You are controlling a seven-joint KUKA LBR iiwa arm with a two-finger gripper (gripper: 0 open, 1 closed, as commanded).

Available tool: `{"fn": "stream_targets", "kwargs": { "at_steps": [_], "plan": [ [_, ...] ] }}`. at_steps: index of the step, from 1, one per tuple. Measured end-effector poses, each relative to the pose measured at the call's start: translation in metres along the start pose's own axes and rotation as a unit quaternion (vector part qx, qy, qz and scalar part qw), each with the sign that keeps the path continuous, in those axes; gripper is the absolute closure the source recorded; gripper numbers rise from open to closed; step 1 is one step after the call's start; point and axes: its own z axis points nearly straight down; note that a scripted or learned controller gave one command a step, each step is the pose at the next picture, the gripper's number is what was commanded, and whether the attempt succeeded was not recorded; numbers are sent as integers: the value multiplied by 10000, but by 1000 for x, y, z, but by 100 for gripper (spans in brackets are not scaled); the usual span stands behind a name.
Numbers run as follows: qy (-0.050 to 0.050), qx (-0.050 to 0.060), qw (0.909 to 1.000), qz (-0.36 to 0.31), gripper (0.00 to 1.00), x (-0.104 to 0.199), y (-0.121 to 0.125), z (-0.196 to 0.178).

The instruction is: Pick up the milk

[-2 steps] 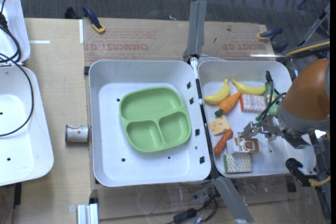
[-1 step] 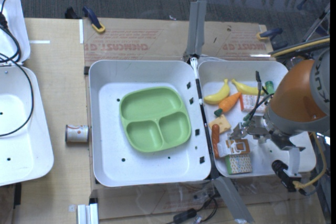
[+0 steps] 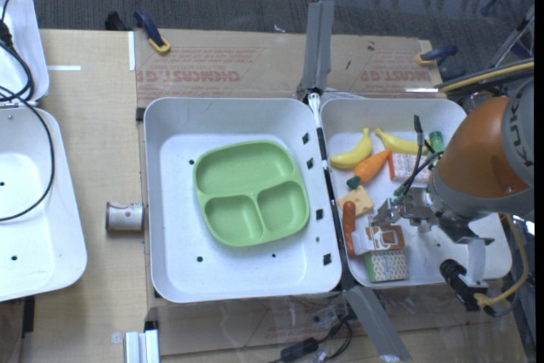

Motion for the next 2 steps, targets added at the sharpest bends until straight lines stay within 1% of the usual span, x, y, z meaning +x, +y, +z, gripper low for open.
{"fn": "stream_targets", "kwargs": {
  "at_steps": [1, 2],
  "plan": [
    [0, 0, 10000, 0, 0, 0, 0, 0],
    [3, 75, 9980, -629, 0, -13, 18, -84]
  ]
}}
